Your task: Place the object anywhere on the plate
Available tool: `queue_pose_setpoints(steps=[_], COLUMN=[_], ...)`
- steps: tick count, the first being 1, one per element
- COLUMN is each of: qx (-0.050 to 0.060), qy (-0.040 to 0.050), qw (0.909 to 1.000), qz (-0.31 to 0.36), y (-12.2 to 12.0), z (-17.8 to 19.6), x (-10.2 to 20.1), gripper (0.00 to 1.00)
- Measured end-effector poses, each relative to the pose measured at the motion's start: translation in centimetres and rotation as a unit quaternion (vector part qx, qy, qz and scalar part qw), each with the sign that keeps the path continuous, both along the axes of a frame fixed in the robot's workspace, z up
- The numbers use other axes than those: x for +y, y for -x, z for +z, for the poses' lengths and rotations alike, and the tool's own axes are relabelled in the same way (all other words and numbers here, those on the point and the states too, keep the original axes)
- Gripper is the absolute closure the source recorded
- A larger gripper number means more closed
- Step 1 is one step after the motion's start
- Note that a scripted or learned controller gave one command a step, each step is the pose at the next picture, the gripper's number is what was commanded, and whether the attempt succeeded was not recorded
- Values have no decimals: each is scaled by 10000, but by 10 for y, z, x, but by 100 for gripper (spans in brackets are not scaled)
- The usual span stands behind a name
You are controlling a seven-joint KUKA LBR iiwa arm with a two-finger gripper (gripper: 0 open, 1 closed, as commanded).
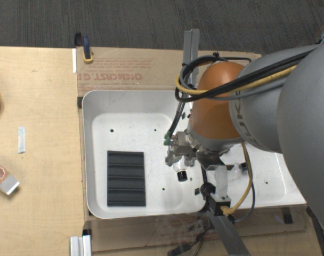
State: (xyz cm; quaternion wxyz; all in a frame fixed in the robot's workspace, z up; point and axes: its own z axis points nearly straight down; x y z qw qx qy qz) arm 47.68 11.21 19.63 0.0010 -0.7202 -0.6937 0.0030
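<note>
Hovering over middle of white bin point(90, 143), gripper point(196, 161) tucked under orange wrist band; released or clenched, cannot tell from here. Black ribbed slab point(126, 178), likely task's thing, lying flat at lower left of bin, well apart from gripper. Risks: descending on bare bin floor, closing on air; clipping slab's edge, skidding it against bin wall; cables point(189, 84) by wrist snagging on reach across

Object point(126, 178): a dark, flat block with ridges across it.
Pose: lying flat.
Place: left bin point(92, 143), near its front left corner.
</note>
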Motion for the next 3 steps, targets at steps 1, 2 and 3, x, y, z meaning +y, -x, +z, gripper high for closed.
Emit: queue_pose_setpoints(steps=[1,2,3], qx=[-11,4,2], qy=[-3,-4,-4], qw=[9955,9854,9854], qz=[945,1700,1700], y=[-1,0,0], z=[29,-7,-7], x=[84,111,111], gripper=[100,100,0])
